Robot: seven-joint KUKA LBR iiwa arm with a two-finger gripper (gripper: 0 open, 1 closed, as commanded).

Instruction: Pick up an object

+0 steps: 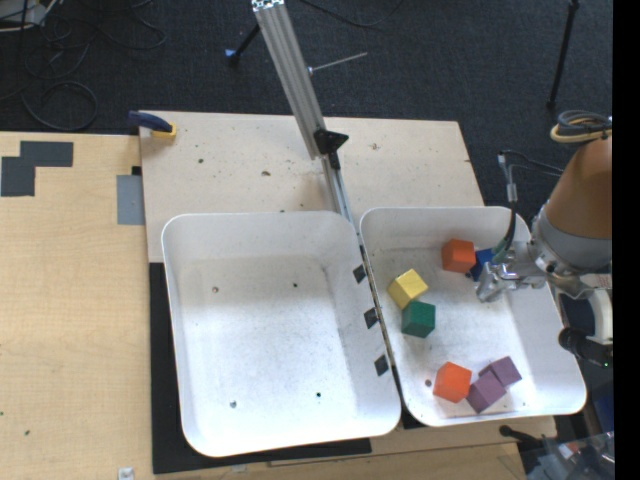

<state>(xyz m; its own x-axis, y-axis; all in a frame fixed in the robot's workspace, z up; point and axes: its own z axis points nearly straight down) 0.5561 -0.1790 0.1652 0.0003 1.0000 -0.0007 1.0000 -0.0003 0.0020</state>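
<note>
Near the right bin's (560,408) front lie two purple blocks (493,383) and an orange cube (452,381): small, rigid, probably light, best pinched across flat faces. Farther back, the hand (490,283) hovers beside another orange cube (459,256); whether it is apart or together I cannot tell.

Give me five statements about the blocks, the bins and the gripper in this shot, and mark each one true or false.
1. All the blocks lie in the right bin. True.
2. The yellow block lies in the left bin. False: it lies in the right bin, just above the green block.
3. The gripper is lifting the green block. False: it is low beside the upper orange block, well apart from the green one.
4. Two purple blocks lie beside the lower orange block. True.
5. There are three orange blocks. False: two are visible, one near the gripper and one near the bin's front edge.
</note>
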